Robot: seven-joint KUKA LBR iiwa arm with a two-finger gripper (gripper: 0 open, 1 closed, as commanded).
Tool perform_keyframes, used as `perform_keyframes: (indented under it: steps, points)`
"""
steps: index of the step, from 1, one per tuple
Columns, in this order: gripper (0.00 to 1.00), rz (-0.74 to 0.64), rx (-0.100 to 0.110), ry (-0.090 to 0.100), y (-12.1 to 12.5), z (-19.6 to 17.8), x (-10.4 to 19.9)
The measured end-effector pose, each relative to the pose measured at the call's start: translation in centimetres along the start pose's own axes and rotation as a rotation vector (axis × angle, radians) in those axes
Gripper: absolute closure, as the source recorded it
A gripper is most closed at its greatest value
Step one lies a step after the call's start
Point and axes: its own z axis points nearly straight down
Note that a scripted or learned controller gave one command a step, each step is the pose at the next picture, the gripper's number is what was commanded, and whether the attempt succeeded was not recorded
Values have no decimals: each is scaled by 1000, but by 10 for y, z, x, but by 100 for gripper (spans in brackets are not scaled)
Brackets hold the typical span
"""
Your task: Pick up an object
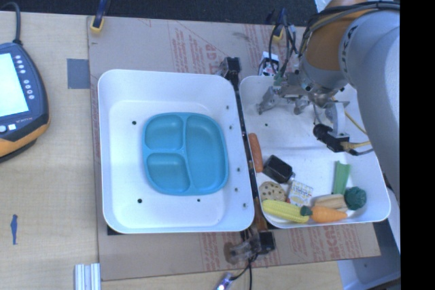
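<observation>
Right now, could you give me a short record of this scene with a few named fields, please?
left bin: holds a blue divided plate
right bin: toy foods gathered at its near end
items seen: corn cob, carrot, broccoli, cookie, sausage, small black block
gripper: over the far end of the right bin, apart from the foods
held object: none visible
off the bench mat: teach pendant at the left

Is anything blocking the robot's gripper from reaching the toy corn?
Nothing visible blocks it. The gripper hangs at the far end of the right bin, with bare white floor between it and the corn, which lies in the near pile beside a carrot.
</observation>
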Motion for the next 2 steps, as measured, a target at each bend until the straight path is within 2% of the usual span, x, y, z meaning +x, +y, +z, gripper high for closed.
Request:
perform_keyframes:
  steps: [1,2]
  points:
    - [0,1,2,0,-61,-99,22]
    - [0,-3,4,-2,-126,-8,11]
